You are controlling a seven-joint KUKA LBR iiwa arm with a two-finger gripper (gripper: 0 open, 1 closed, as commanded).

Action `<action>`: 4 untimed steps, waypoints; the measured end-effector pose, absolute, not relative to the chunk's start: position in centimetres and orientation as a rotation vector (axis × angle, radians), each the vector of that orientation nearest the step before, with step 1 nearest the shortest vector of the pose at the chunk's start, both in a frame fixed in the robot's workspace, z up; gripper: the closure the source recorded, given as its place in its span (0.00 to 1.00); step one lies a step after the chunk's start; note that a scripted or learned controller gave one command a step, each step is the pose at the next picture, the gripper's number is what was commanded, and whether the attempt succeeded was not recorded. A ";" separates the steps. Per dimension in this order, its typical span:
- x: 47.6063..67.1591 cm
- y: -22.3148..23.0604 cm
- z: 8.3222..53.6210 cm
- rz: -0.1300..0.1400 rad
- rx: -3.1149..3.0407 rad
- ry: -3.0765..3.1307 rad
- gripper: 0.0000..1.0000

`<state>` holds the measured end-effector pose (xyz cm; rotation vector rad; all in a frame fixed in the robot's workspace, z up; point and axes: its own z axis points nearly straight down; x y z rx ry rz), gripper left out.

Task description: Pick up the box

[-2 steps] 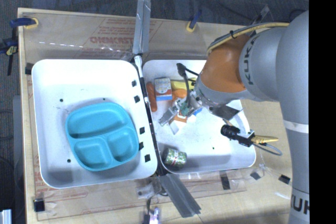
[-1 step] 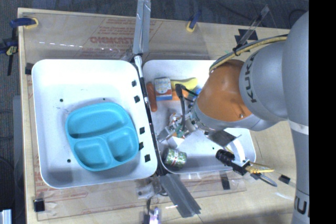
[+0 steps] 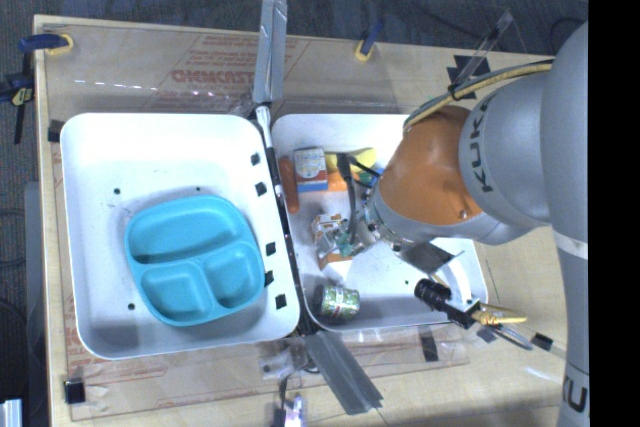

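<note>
So the small cardboard box with the blue and orange label [image 3: 309,166] sits in the right white bin [image 3: 400,323], up around 11 o'clock of that bin, just beside the centre divider. An orange stick-like item [image 3: 289,185] lies right against its left side, and a yellow piece [image 3: 366,158] is near at its 3 o'clock. The gripper [image 3: 345,237] hangs at about 5 o'clock from the box, over crinkly clutter, and how its claw is set can't be told from here. The box looks light, stiff-walled and a bit slick, probably crushable if squeezed hard. Best bet is pinching across its 2 short sides, since the left edge is crowded. A small green can [image 3: 339,302] sits at the bin's 6 o'clock, and a blue 3-compartment plastic tray [image 3: 196,258] lies in the left bin [image 3: 90,215]
</note>
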<state>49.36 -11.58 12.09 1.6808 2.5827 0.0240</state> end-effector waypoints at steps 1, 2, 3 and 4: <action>51.9 -3.6 26.9 0.001 1.793 2.579 1.00; 47.6 -8.6 25.6 -0.005 2.106 2.336 1.00; 48.3 -0.1 22.3 -0.005 2.272 2.177 1.00; 48.3 -0.1 23.2 -0.008 2.267 2.185 1.00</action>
